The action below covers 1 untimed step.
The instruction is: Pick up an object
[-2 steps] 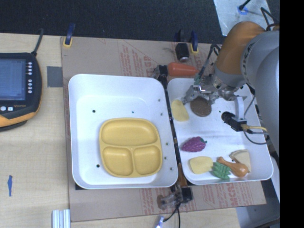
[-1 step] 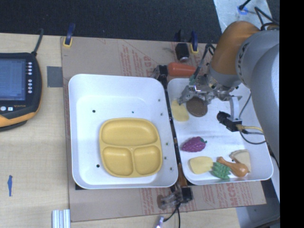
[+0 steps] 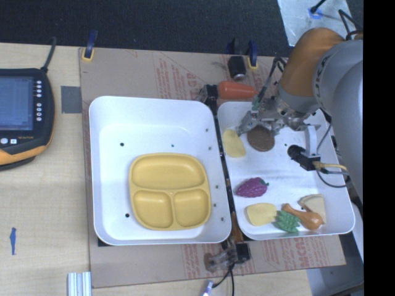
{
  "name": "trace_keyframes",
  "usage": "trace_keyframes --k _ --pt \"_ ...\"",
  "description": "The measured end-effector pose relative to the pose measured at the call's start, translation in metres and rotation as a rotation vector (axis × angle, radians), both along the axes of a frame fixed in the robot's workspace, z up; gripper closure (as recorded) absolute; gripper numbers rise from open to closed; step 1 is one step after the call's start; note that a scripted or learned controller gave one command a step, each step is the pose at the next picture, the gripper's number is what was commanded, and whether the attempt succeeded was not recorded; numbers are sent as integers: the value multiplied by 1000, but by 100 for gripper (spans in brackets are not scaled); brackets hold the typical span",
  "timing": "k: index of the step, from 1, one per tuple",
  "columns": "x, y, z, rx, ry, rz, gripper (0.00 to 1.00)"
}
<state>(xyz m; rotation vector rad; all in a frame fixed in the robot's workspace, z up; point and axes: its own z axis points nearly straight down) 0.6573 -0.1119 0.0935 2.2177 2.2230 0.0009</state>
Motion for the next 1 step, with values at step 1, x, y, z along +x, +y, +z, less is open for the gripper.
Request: trace_keyframes --k 1 --pt "0 0 0 0 0 1 0"
